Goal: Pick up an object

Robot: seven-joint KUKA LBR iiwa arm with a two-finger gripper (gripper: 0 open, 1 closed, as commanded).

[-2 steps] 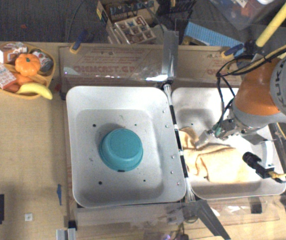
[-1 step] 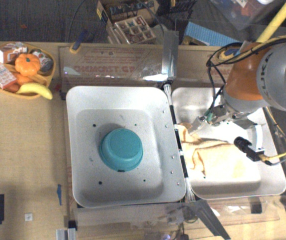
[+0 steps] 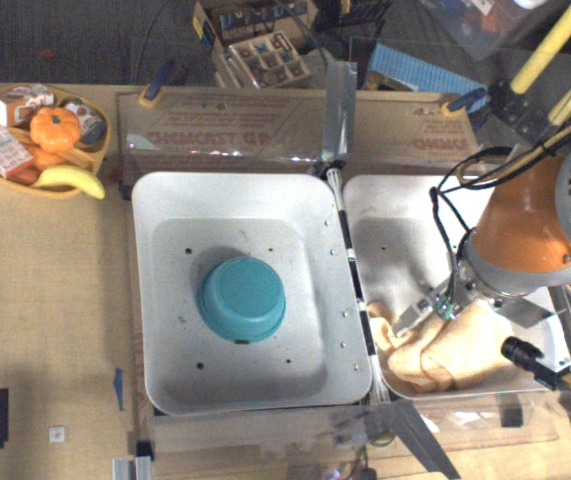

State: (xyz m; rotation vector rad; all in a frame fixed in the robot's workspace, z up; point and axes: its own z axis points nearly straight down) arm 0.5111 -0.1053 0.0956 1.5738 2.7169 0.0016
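A teal bowl (image 3: 243,299) lies upside down in the middle of the left bin (image 3: 165,208). In the right bin (image 3: 385,218) a tan, soft, cloth-like object (image 3: 435,353) lies at the near edge. My gripper (image 3: 443,306) reaches down from the right, just above the upper edge of the tan object; the orange band of the arm (image 3: 525,233) stands over it. The wrist hides the fingertips.
A wooden dish (image 3: 25,168) with a toy pumpkin, a banana and small boxes sits at the far left of the bench. Cardboard panels (image 3: 225,128) stand behind both bins. Black cables (image 3: 455,193) loop off the arm over the right bin.
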